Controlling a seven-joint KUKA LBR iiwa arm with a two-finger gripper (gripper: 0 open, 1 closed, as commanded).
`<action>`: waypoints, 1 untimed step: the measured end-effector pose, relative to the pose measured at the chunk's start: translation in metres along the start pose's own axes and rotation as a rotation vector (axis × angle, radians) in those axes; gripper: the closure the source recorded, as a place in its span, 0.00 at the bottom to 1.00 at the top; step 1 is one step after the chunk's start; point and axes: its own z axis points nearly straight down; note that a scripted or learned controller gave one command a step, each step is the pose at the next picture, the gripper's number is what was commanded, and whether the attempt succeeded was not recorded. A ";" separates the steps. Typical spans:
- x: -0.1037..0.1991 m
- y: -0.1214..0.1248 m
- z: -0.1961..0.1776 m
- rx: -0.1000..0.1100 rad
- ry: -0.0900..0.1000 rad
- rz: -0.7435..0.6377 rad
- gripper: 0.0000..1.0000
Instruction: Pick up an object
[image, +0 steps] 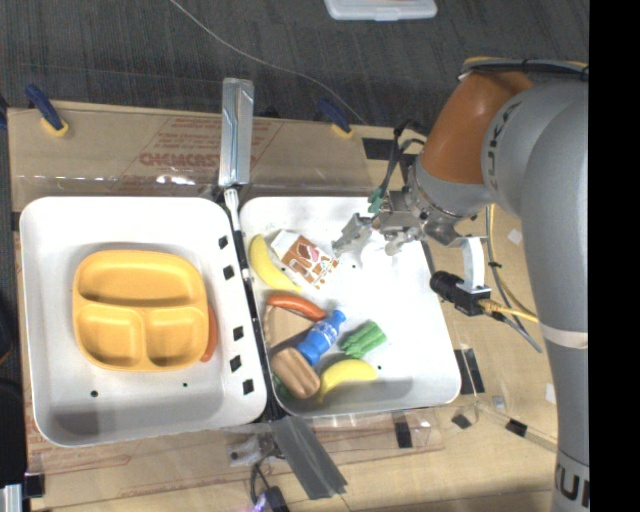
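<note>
Lying nearest the jaws (378, 232), the small printed carton (305, 259) is my likeliest target: white with red-brown print, flat at about eleven o'clock in the right bin (425, 330), touching a banana (262, 262). I see the jaws empty above the bin's twelve o'clock edge; their spread I cannot tell. Other toys crowd six o'clock. A yellow tray (140, 305) fills the left bin (45, 300).

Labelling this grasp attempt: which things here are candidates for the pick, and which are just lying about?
Candidates, right bin: banana, snack packet, blue bottle, green piece, bread roll, second banana; claw above.

Lying about: yellow divided tray, left bin.
</note>
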 end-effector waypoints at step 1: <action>0.024 0.026 0.073 -0.001 0.001 0.056 0.00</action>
